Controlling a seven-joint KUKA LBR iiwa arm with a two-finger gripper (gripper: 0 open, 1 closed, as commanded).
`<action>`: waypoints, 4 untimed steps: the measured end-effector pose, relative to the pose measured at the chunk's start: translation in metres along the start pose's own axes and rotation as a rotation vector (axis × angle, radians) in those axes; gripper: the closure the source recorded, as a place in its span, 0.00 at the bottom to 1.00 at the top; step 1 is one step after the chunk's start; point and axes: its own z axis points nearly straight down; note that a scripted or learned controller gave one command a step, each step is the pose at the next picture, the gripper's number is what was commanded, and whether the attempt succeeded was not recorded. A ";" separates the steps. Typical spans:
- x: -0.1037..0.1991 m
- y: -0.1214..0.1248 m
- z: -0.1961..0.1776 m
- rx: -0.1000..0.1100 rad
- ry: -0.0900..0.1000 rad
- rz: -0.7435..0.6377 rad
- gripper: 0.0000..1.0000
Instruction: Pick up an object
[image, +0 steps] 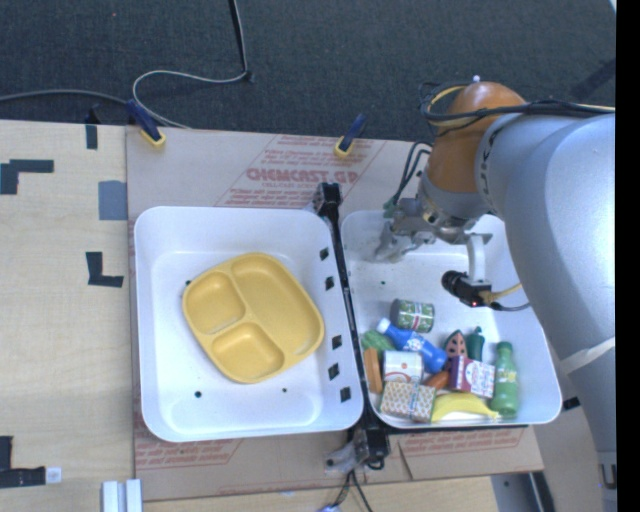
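Two white bins sit side by side on the counter (60, 330). Nearest in the right bin (545, 400) is a crowded heap: banana (465, 407), patterned carton (408, 400), green bottle (504, 378), blue bottle (415, 346), small green can (412, 316). They lie packed against the near wall, leaving the far half bare. The left bin (160, 400) carries a yellow divided tray (252, 315). Farther back, the claw (402, 238) hangs over the bare far part of the right bin, well apart from the heap; nothing is seen in it, and I cannot tell how wide it stands. Judgement: pick not yet begun.
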 end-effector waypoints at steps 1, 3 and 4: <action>0.000 0.000 0.000 0.000 0.000 0.000 0.00; 0.000 0.000 0.010 0.001 0.001 0.002 0.00; 0.000 0.000 0.000 -0.001 0.001 0.001 1.00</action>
